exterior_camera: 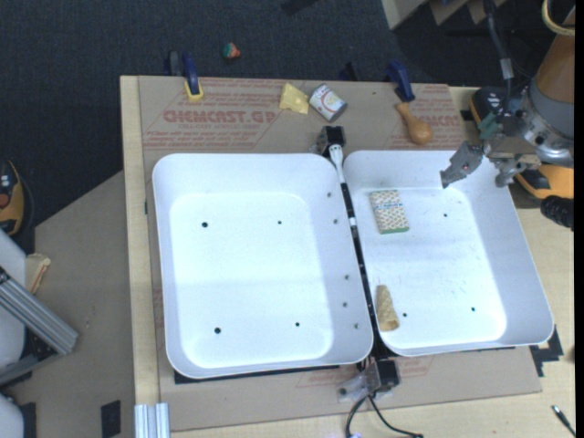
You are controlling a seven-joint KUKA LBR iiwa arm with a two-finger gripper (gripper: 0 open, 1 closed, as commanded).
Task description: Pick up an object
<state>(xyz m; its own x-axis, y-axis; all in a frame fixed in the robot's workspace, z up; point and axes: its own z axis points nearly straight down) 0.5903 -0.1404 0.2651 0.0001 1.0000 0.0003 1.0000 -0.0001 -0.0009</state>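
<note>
Desk (137, 245): brown board surface printed with red lettering, carrying two shallow white bins side by side

Left bin (173, 245): white, four small dark dots on its floor

Behind the bins, on the board: blue clamp (191, 76); yellow wedge (294, 99); small white box (327, 102); wooden pear-shaped piece (415, 126)

Right bin (511, 245): holds two things
- flat rectangular pad (390, 211), pale with a fine green-and-pink speckled pattern, lying flat near the bin's back left
- short tan roll (388, 307), cork-like, lying along the left wall near the front

Jaws (482, 166): above the back right of the right bin, well apart from the pad and the roll; two dark fingers (456, 167) spread apart, nothing between them
</note>
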